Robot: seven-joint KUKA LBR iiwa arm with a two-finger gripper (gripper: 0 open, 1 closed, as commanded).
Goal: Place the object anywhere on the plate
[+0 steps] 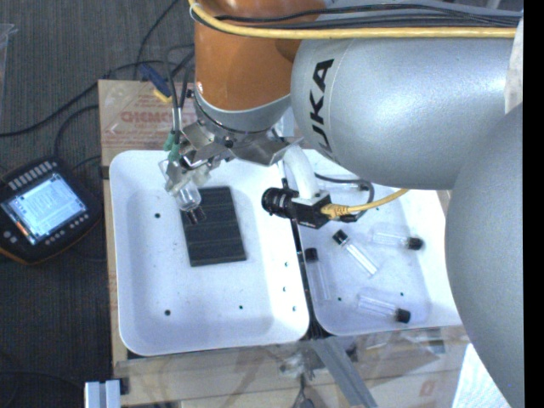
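A dark ribbed rectangular plate lies in the left white bin, slightly left of its middle. My gripper hangs over the plate's far left corner, under the orange band of the arm. A small clear vial with a black cap sits between its fingers, tilted, cap end down. The cap is just over the plate's top left edge; I cannot tell whether it touches.
In the right bin lie three clear vials with black caps. A black fitting with a yellow cable sits over the wall between the bins. A teach pendant lies on the floor at left.
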